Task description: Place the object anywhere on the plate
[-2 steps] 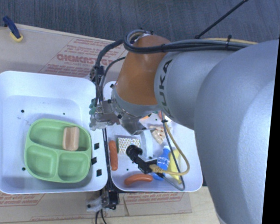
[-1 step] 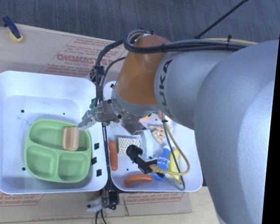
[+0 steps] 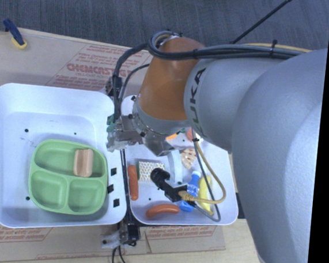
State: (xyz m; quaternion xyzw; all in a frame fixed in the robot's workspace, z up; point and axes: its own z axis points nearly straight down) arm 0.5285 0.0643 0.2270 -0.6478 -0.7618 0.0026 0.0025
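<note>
Hand (image 3: pixel 123 134) seemingly right of plated bread (image 3: pixel 83 162).

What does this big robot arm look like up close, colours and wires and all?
The arm is bulky, rounded and grey, with an orange band above the wrist and dark KUKA lettering beside it. Black cables loop over the top, and a dark metal pincer sits at its end.

A robotics lab: a big grey industrial arm with an orange band (image 3: pixel 175 83) and loose black cables (image 3: pixel 124 66) works over two shallow white plastic bins (image 3: pixel 17 102) on printed brown cardboard (image 3: pixel 73 53).
</note>
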